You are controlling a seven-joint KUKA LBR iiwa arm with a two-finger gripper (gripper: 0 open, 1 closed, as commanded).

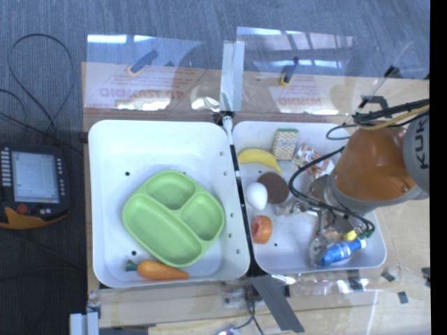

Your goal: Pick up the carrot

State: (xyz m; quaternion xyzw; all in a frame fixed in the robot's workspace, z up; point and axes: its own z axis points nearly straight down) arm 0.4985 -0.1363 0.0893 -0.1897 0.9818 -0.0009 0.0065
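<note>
My grey arm with its orange band [377, 162] hangs over the right white bin [374, 257]. In the left white bin [105, 187] the green three-section plastic plate [174, 217] lies centred. The small orange carrot [162, 271] rests against the plate's near edge. My end effector [328, 237] sits above a blue bottle [339, 251]; I cannot tell its grip.

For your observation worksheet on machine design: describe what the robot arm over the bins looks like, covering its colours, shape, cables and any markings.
The arm comes in from the right as a thick rounded body with a broad orange band and grey casing beyond it, where part of some dark lettering shows. Black cables loop loosely off its side, and thinner dark wires run above it. Below the band sits a grey metal wrist leading down to the gripper.
</note>
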